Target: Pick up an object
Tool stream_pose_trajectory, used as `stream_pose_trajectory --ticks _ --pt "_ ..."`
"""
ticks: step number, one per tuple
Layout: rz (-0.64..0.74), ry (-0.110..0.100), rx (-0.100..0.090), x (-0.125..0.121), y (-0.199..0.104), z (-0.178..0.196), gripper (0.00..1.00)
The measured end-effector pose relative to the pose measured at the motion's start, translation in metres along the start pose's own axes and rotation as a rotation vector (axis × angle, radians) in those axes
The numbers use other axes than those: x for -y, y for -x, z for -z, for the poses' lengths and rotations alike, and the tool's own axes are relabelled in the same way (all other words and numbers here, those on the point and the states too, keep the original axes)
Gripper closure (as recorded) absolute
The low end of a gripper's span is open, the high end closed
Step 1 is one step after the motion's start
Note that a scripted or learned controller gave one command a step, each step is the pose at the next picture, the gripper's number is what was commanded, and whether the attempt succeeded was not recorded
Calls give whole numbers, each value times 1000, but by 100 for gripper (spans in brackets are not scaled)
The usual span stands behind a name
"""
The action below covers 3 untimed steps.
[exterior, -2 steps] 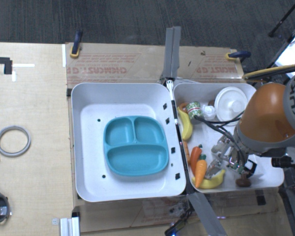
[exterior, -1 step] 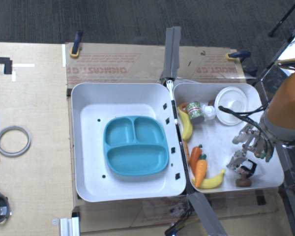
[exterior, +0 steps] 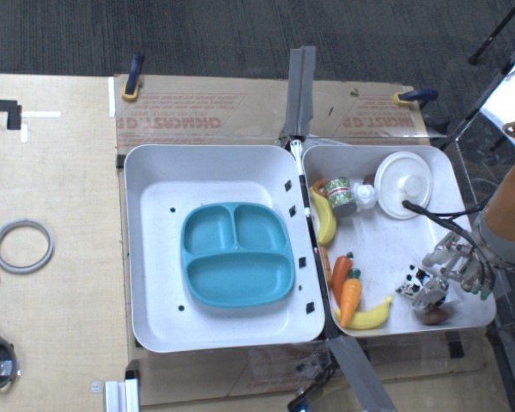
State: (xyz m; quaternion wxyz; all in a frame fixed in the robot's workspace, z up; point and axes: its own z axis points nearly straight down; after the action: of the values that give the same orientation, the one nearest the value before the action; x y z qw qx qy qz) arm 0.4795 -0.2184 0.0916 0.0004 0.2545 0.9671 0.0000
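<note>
A blue three-compartment plastic plate (exterior: pixel 238 255) sits at the centre of the left white bin (exterior: pixel 146 230). In the right white bin (exterior: pixel 451 187), a white round dish (exterior: pixel 403 183) occupies the upper right, a small clear bottle (exterior: pixel 348 194) just left of it, and a yellow banana (exterior: pixel 324 217) lies against the left wall. Lower down, two orange carrots (exterior: pixel 346 290) lie beside a second banana (exterior: pixel 373 313). A grey tape ring (exterior: pixel 21 245) rests at the frame's left edge.
</note>
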Motion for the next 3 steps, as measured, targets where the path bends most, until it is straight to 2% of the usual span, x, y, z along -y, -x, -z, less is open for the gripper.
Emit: stream_pose_trajectory --ticks 1,2,3 --pt "40 1 -1 -51 -30 0 0" --pt "175 0 -1 -110 -64 0 0" --pt "-40 0 2 -46 -26 64 0"
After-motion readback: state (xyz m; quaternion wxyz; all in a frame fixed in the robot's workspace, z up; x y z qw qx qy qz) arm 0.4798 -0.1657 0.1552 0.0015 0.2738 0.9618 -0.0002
